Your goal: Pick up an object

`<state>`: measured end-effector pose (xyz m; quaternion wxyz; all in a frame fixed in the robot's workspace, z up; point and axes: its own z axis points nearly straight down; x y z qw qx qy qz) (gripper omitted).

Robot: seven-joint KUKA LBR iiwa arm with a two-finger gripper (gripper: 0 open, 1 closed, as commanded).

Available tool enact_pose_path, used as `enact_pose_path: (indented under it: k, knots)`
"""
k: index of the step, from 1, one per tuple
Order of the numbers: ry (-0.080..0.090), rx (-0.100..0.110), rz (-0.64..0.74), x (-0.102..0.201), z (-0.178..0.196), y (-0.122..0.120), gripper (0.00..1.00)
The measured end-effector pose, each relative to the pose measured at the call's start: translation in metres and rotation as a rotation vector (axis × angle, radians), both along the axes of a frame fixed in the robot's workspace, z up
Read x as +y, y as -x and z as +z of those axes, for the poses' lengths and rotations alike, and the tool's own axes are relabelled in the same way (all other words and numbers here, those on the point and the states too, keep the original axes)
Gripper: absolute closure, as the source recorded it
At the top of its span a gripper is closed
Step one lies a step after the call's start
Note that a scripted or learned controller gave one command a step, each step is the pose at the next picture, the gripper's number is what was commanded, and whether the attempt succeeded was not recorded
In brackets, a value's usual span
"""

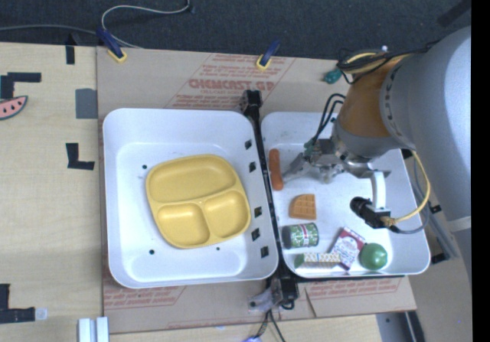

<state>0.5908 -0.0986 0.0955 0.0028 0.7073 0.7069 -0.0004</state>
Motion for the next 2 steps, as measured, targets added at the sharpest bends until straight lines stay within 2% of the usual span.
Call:
enact_pose_path:
  k: [1, 2]
  knots:
    - [-0.001, 0.004, 0.0, 0.002, -0.011, -0.077, 0.0]
    - [0.0, 0.002, 0.003, 0.004, 0.0, -0.078, 1.0]
